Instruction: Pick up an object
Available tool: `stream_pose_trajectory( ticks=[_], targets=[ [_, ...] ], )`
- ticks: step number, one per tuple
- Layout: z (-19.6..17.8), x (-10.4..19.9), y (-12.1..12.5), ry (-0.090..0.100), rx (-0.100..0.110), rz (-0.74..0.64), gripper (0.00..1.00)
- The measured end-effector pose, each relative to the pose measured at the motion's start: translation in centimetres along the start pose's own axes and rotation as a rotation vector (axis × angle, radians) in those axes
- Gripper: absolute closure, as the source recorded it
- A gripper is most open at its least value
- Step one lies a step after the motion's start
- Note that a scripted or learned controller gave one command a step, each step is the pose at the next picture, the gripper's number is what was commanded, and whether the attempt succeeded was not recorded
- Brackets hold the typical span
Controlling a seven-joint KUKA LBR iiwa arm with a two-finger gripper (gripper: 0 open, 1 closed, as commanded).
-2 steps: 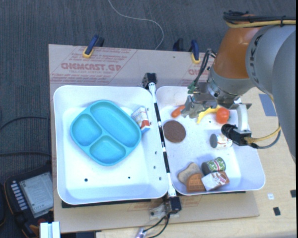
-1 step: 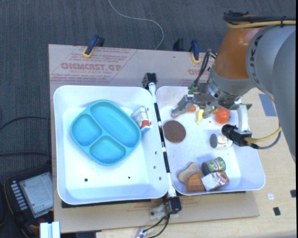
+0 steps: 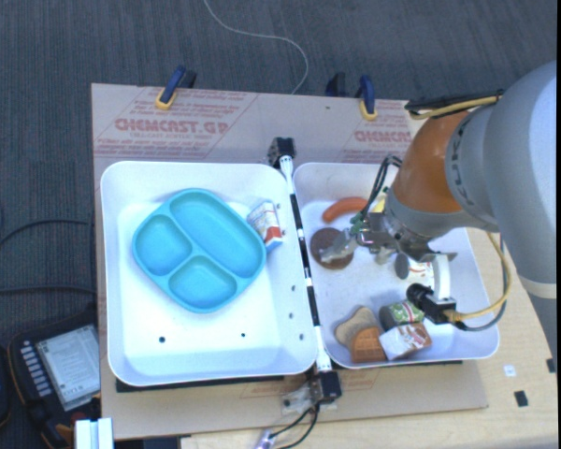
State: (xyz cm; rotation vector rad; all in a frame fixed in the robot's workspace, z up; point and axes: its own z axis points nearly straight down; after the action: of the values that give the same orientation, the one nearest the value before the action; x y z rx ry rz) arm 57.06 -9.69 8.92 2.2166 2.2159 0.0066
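Pick not yet completed: no object is seen lifted from the right white bin.
The gripper, finger state indeterminable, is positioned over the brown round disc beside the orange sausage-shaped toy.

I saw two white bins: the left bin held a sky-blue divided plate and a small red-and-white packet. In the right bin lay an orange-red sausage shape, a brown disc, a tan biscuit and a green-and-red labelled can.
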Motion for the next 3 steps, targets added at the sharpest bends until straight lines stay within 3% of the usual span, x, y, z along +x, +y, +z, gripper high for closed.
stream_pose_trajectory(
  ticks=[1,2,3],
  targets=[
    [-1.2,-0.1,0.3,-0.004,-0.009,0.001,1.0],
    [-1.1,-0.1,0.1,-0.003,-0.005,0.001,0.0],
    [-2.1,-0.1,0.2,-0.003,-0.006,0.002,1.0]
  ],
)
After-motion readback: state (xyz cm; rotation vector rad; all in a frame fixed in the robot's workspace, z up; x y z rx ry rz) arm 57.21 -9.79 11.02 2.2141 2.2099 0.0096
